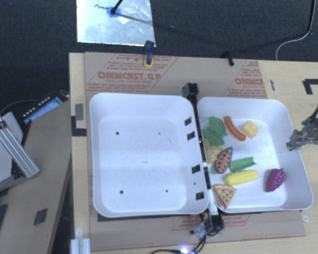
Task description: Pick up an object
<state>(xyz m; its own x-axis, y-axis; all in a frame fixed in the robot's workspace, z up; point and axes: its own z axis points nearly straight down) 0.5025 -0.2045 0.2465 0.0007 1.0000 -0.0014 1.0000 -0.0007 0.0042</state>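
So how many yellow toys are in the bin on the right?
2. A yellow corn cob lies near the front of the right bin, below the green bean. A small yellow block sits near the back, right of the sausage.

A: Even, diffuse light is falling from above, and the white bins are glowing near overexposure.

B: Glare is washing out the foil sheet, shadows are staying faint, and the whole frame is looking slightly soft and grainy

The light wooden surface bears a printed cardboard sheet; on that sheet two white bins, left and right, sit touching side by side.
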